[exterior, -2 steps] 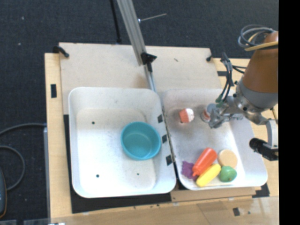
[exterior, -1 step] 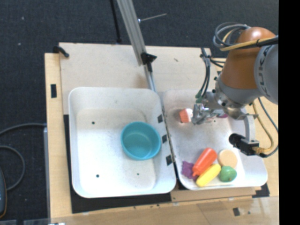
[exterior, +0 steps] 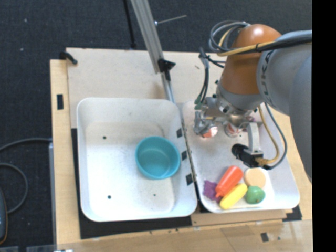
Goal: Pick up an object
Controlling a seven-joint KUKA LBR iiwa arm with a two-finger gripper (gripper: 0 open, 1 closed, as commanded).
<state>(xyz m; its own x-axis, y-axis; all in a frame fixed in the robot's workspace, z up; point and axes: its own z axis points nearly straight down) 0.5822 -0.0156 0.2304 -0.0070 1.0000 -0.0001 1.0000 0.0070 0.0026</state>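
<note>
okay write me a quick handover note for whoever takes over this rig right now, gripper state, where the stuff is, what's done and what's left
Gripper: low over the back of the right bin, by a small reddish-orange object; whether anything is gripped cannot be told.
Right bin, front corner: orange carrot-shaped toy, yellow piece, green round piece, tan round piece, purple piece, clustered together.
Left bin: teal bowl, upright, near the right side.
Done: arm is positioned in the right bin.
Left: no confirmed pick; check the grasp, then lift an object.
</note>
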